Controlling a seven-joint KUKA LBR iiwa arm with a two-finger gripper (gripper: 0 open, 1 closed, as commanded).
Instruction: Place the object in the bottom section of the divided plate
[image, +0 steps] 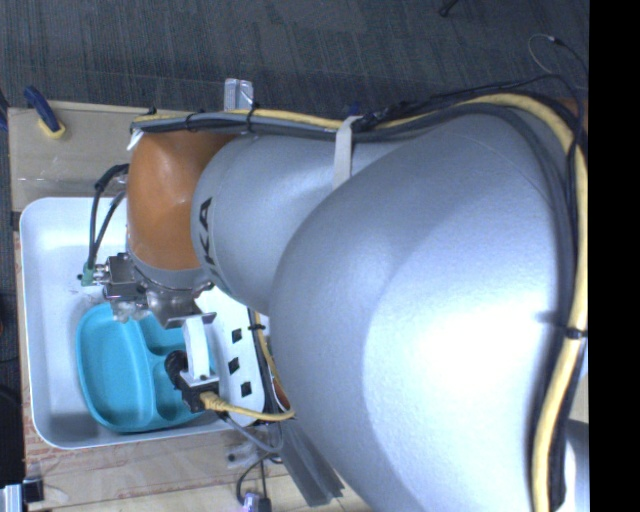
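Camera view: looks down at a slant on the counter (70, 160); dark carpet floor (300, 50) on the far side
Arm (420, 300): grey, reaching in from the right; its bulk covers the middle and right of the scene
Orange band (165, 200): above the wrist, over the far part of the white bin
White bin (45, 300): shallow, on the left of the counter; its left wall and near left corner are in plain sight; its right part is hidden under the arm
Divided plate (115, 370): blue, lying flat in the near half of the white bin, close to the near wall; one large section shows on its left; the right side runs under the wrist, so the other sections cannot be made out
End effector (150, 305): pointing down over the far right edge of the divided plate; seen from behind the wrist, so I cannot tell whether it is spread, pressed together or pinching anything
Clamp (42, 108): blue and yellow, at the far left corner of the counter, well apart from the white bin
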